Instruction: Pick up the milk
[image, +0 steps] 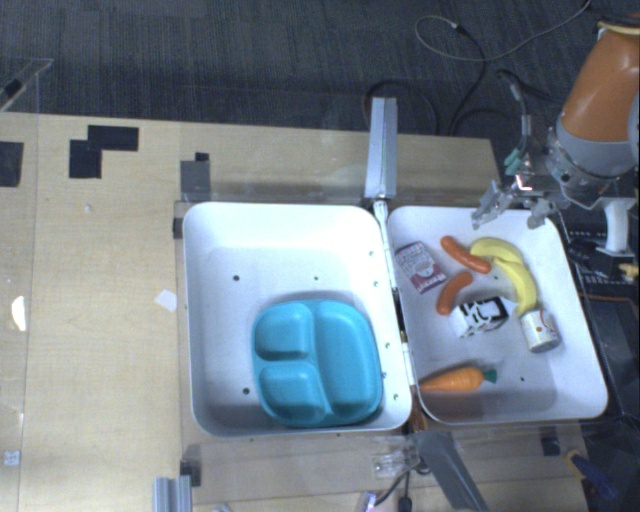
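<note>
The milk (485, 313) is a small white carton with black patches. It lies on its side in the middle of the right bin (575, 390), between a sausage (452, 292) and a banana (512, 272). My gripper (515, 212) hangs over the far rim of the right bin, up and to the right of the milk and well apart from it. Its two fingers (491, 209) are spread open with nothing between them.
The right bin also holds a second sausage (466, 255), a white and maroon packet (420, 266), a small can (541, 331) and a carrot (457, 379). A blue divided plate (316, 362) lies in the left bin (215, 300). A metal post (382, 150) stands between the bins.
</note>
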